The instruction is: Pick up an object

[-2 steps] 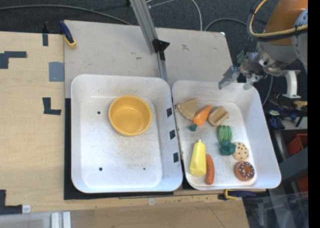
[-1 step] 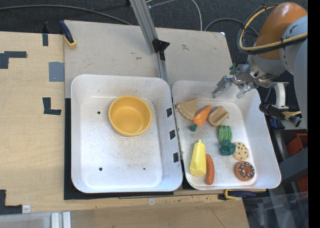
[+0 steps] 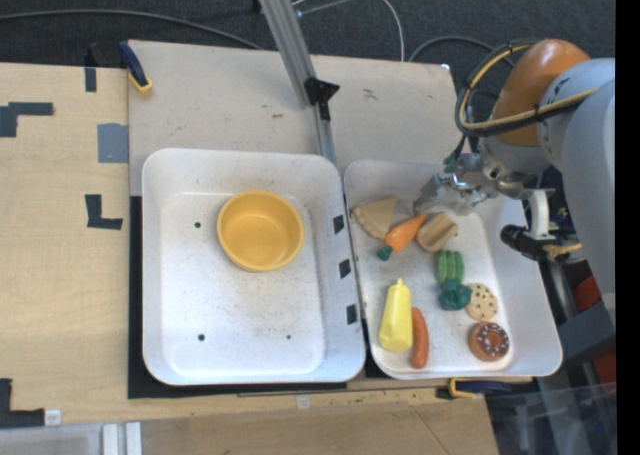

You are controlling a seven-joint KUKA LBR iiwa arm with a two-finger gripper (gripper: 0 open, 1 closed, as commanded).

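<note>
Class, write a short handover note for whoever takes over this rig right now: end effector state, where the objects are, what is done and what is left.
End effector: low over the right white bin, by the tan bread slice and orange toy carrot; grip state unclear, nothing seen held.
Also there: yellow mustard bottle, red sausage, green pepper, chocolate doughnut.
Left white bin: yellow plastic bowl.
Done: nothing lifted. Left: pick up one object.

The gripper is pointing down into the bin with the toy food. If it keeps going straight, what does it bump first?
Probably the tan bread piece, right under the gripper. The carrot lies just beside it. Depth is hard to judge from above.
</note>
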